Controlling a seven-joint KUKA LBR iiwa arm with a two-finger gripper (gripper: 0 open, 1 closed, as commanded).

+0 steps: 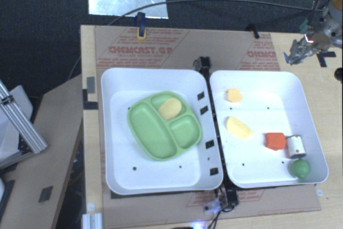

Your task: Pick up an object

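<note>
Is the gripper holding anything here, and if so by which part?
Nothing held: the gripper hangs above the bench beyond the right bin, with nothing between its fingers.

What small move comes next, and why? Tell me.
Probably bring the pincer in over the right bin and down toward the orange block. The pincer sits outside the bin's far right corner, above the bench, holding nothing, while the block lies flat on the bin floor, just left of a small can.

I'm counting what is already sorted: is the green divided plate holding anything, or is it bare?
Holding one thing. A yellow piece lies in an upper compartment of the green divided plate, in the left bin.
</note>
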